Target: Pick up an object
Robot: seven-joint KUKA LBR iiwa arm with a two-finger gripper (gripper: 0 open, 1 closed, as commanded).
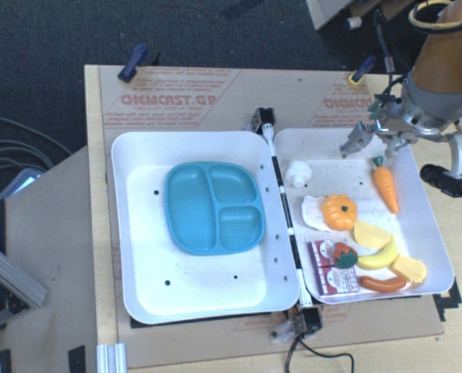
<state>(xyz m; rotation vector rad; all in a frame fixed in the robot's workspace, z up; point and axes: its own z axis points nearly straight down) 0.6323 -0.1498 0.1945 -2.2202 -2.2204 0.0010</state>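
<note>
Carrot [385, 189] lies in right bin [437, 231], upper right part, tip pointing down, w/ pumpkin [339, 211], banana [376, 258] & sausage [383, 284] below-left. Gripper [369, 140] hovers just above-left of carrot, fingers spread, nothing between them. Blue divided plate [214, 207] sits in left bin [138, 169].

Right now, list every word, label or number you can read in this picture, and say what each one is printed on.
"CHEMCAST G.P": red print on the brown board behind the left bin; the smaller lines around it are too blurred to read.
The same red print repeats on the board behind the right bin, partly covered and blurred; only "CHEMCAST" is guessable.
The red and white packet in the right bin carries print too small to read.
</note>
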